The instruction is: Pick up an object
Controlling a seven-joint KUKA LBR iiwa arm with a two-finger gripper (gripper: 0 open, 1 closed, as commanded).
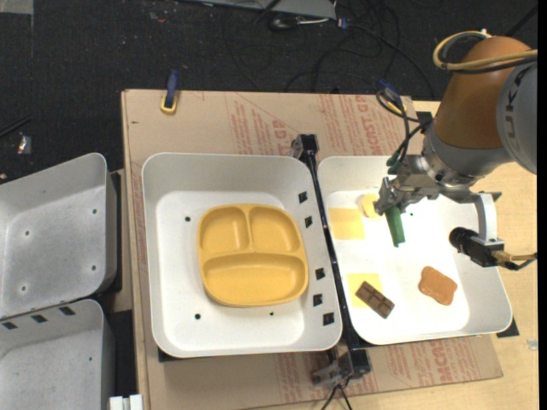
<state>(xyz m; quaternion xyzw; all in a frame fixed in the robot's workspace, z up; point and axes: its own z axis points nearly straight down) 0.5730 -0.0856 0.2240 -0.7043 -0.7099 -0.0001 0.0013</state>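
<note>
My gripper (391, 202) hangs over the upper middle of the right bin (487, 314). A short green stick (396, 228) slants down from between its fingers, its upper end caught in them. The fingers look shut on it. A small pale yellow lump (369, 206) lies just left of the gripper. A flat yellow square (346, 224) lies beside that. Nearer the front are a brown chocolate-like block (374, 298) on a yellow patch and an orange-brown piece (438, 286).
The left bin (171, 314) holds a yellow divided plate (253, 254). A black divider with clips (320, 246) runs between the bins. A black fitting (468, 243) on a white bracket sits over the right bin's right side. Grey lids (51, 229) lie at far left.
</note>
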